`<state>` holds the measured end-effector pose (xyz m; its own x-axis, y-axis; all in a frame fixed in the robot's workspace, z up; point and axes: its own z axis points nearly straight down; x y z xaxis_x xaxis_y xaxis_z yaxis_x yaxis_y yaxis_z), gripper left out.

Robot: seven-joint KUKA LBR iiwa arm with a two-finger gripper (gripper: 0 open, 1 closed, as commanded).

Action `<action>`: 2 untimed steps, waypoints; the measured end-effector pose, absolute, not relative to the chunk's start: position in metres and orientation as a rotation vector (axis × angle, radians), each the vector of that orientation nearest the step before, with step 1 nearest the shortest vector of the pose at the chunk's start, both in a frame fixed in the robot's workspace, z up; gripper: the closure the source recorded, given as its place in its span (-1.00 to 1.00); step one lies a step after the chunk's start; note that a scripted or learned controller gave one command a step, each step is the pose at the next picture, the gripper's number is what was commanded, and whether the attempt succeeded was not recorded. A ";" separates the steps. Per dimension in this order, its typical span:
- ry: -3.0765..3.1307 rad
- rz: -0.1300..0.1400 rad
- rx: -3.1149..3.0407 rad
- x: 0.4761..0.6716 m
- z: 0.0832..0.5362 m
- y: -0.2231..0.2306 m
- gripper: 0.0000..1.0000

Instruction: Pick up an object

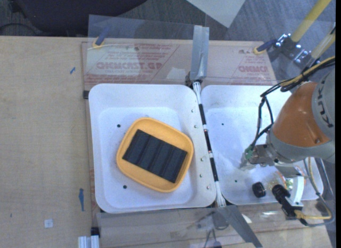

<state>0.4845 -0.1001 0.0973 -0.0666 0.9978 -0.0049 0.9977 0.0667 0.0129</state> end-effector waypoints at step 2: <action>2.168 -0.004 2.276 0.479 0.144 -0.167 -1.00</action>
